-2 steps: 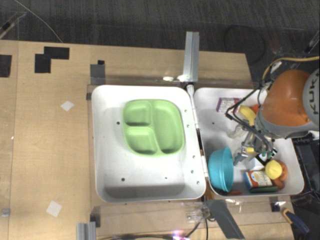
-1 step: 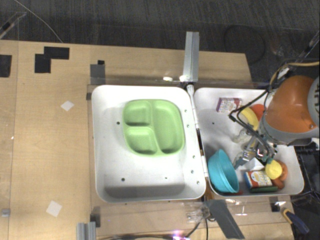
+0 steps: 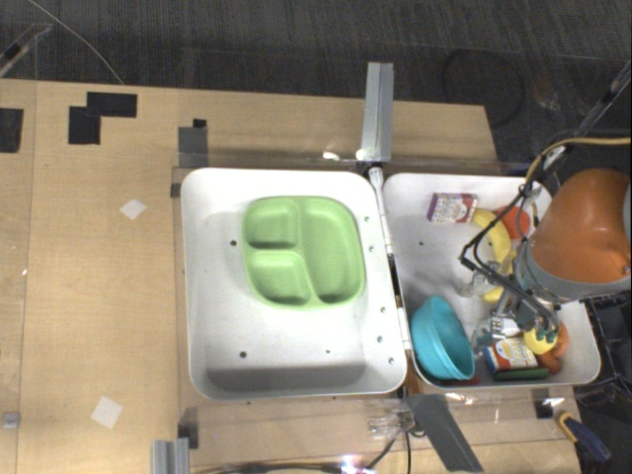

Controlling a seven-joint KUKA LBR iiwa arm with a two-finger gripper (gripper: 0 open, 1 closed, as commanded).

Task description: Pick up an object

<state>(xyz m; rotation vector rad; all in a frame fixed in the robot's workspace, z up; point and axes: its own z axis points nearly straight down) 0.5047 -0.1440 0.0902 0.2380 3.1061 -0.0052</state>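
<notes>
Blue bowl lies beside arm, right bin.

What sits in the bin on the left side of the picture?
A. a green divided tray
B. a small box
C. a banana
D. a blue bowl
A: the green divided tray lies alone in the left bin; the blue bowl is in the right bin.
</notes>
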